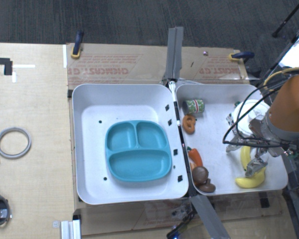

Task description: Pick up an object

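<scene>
1. A pale wooden bench carries two shallow white bins side by side: the left bin and the right bin, where I am working.
2. My gripper is low in the right bin's near right corner, directly over the banana; whether it is grasping, I cannot tell.
3. The banana lies right beneath me, its long axis curving from the far end towards the bin's front wall.
4. Outward, I count one banana, one carrot, one brown fruit, one orange ring, one green can.
5. The left bin holds one blue divided plate.
</scene>
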Motion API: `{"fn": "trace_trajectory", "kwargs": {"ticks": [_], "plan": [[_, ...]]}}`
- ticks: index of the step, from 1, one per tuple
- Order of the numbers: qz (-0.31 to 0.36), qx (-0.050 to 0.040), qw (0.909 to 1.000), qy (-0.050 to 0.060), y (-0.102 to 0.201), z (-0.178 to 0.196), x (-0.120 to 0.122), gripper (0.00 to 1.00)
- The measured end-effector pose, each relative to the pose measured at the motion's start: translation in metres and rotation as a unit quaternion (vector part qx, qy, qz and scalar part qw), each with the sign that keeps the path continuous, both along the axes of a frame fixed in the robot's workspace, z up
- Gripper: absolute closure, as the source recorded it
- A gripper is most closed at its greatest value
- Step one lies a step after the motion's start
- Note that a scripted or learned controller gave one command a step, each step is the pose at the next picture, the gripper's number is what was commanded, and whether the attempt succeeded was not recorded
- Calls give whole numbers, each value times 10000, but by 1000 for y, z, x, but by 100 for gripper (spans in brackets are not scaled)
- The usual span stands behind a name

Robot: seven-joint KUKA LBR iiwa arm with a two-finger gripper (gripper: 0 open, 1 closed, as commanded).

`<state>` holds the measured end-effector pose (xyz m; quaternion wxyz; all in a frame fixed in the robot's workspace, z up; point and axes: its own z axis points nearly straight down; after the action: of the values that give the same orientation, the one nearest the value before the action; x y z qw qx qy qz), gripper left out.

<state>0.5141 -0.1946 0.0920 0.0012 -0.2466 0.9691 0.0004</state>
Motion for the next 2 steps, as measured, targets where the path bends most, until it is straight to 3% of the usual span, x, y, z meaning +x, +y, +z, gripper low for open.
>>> {"fn": "trace_trajectory", "kwargs": {"ticks": [1,2], "plan": [[-11,7,10000,-16,1,9,1,100],[505,2,9987,-2,43,0,11,100]]}}
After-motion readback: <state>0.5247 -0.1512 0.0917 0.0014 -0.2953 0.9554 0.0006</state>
